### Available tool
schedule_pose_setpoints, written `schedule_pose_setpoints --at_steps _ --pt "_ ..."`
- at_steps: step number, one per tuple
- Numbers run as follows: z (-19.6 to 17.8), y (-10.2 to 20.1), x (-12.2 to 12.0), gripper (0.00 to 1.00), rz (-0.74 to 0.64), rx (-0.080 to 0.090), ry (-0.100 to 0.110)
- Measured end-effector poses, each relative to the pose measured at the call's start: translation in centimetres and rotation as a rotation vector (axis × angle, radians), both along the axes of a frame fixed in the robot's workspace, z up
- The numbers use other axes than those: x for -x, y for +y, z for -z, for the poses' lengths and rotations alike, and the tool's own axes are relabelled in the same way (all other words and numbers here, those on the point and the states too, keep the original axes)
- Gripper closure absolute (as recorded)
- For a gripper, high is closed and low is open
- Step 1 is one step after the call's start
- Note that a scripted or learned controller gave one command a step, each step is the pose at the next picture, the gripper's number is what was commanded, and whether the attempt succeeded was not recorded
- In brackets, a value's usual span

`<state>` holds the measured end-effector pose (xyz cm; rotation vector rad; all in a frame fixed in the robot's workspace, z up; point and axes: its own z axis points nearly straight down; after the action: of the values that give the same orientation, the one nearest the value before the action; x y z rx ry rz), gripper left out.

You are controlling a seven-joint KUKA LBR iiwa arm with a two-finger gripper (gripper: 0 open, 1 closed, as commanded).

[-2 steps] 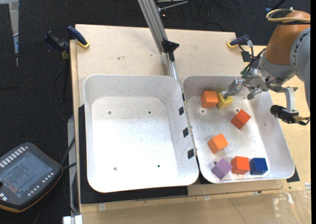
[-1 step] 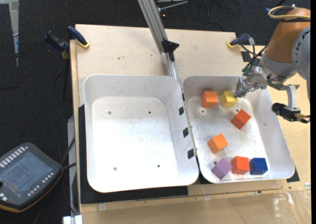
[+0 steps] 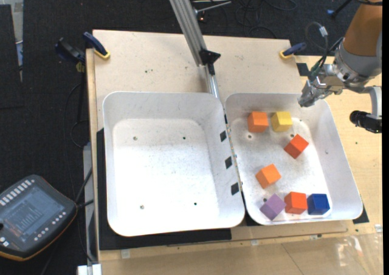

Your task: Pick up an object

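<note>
While the gripper (image 3: 307, 99) hangs over the far right corner of the right bin (image 3: 340, 152), whether its fingers are spread or closed cannot be told from this slant, and nothing shows between them. Closest to the fingertips, just down and to the left, sits the yellow cube (image 3: 281, 121), and touching that cube's left side is an orange cube (image 3: 258, 121). Further down from the fingers, a red-orange cube (image 3: 296, 145) rests tilted on the bin floor, apart from the pair above it. Lower again, toward the bin's middle, lies a second orange cube (image 3: 268, 175). Well away from the fingers, along the near rim, three blocks line up side by side: a purple cube (image 3: 272, 206), a red cube (image 3: 295, 202) and a blue cube (image 3: 318, 204). Behind the fingers, the grey wrist rises to the arm's orange band (image 3: 366, 25) at the right. Far off to the left of the fingers lies the left bin (image 3: 121, 146), and past it, at the near left corner, a teach pendant (image 3: 30, 214) rests beside the bench (image 3: 158, 61).
</note>
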<state>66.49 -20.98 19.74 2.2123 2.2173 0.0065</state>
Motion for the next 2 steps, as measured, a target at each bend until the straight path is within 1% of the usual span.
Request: schedule_pose_setpoints --at_steps 1,2 --pt "-0.6 0.0 -0.1 1.00 0.000 -0.002 0.006" --pt "-2.1 5.0 1.5 1.00 -0.004 -0.005 0.008"
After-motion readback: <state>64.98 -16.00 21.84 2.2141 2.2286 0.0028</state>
